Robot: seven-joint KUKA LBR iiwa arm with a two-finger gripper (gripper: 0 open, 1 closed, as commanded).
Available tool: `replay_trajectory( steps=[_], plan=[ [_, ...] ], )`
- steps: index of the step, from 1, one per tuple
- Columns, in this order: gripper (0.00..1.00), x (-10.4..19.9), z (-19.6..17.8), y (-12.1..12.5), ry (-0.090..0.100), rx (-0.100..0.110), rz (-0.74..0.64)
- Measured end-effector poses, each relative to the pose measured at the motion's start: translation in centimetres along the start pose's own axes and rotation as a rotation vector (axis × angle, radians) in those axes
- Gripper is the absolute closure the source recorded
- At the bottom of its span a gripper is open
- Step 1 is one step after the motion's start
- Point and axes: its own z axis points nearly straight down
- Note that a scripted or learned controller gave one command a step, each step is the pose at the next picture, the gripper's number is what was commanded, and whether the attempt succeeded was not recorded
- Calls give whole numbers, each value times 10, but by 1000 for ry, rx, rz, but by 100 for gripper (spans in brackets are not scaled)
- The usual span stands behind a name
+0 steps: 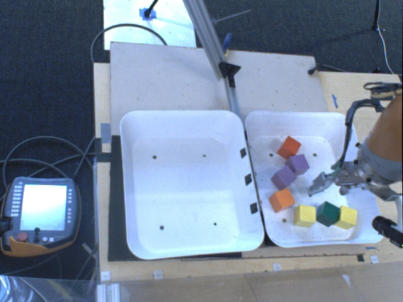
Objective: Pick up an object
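Camera view: blocks sit loose in the right bin (258,131), scattered w/ gaps, prob. so a grab can reach any one. Green block (327,213) lies btwn two yellow blocks (305,216) near the front wall; gripper (320,184) hovers just above and left of it, near the purple blocks (290,170). Orange blocks (289,147) lie further left. Nothing seen in the gripper; open or closed, can't tell. Left bin (135,168) sits alongside.

A: Arm casing?
B: Grey rounded robot arm (378,162) with an orange band (385,134) above the wrist.
A: Fittings?
B: Dark looped cable (350,121); metallic silver two-finger gripper (317,185); black cylindrical part (387,229) below.
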Motion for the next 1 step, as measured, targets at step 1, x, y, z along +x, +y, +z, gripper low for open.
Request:
replay_trajectory(
  steps=[1],
  plan=[
    [0, 0, 62, 2, 0, 0, 0]
  ],
)
